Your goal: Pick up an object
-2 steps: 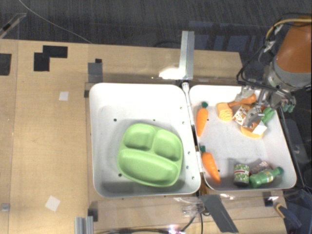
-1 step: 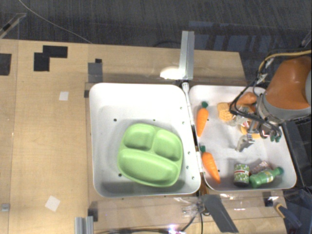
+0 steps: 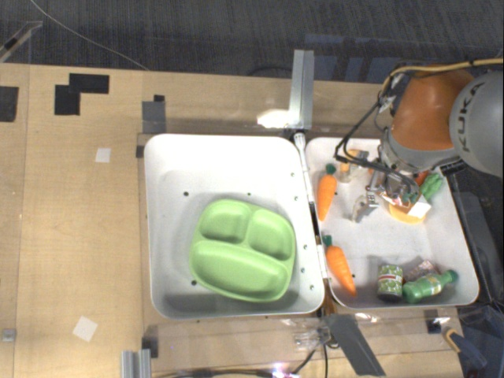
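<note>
The gripper point(image 3: 368, 205) hangs low in the right bin point(image 3: 465, 246), toward one o'clock of it. How far it is open I cannot tell, and I see nothing held in it. Just at three o'clock from it lies an orange and white piece point(image 3: 407, 209), probably the target. Two carrots point(image 3: 325, 195) lie along the bin's nine o'clock wall. The left bin point(image 3: 161, 211) keeps a green divided plate point(image 3: 242, 249).

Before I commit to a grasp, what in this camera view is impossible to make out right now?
- Claw: too small and blurred to tell open or shut.
- Orange-white item: partly covered by the wrist.
- Dark can: label too small.
- Green bottle: label unreadable.
</note>
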Controlling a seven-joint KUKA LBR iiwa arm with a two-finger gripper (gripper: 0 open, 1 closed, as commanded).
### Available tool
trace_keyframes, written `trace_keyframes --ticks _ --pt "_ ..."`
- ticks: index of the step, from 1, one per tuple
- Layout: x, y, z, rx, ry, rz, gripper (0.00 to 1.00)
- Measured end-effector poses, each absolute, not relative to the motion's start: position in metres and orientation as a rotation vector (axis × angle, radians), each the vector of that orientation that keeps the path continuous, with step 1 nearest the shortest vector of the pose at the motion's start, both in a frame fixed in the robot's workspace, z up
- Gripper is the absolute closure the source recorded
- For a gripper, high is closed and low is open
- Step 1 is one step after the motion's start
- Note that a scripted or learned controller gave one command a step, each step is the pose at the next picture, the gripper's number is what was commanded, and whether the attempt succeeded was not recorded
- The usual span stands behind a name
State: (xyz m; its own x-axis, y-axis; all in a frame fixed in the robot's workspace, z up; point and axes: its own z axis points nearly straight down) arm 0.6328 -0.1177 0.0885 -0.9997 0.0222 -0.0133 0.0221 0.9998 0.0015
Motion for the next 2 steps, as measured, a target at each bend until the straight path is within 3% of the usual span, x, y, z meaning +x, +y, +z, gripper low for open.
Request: trace_keyframes --ticks 1,2 --pt "0.553 -0.108 0.091 0.215 3.120 0.000 0.00" --pt "0.650 -0.110 0.088 0.065 3.129 0.000 0.00"
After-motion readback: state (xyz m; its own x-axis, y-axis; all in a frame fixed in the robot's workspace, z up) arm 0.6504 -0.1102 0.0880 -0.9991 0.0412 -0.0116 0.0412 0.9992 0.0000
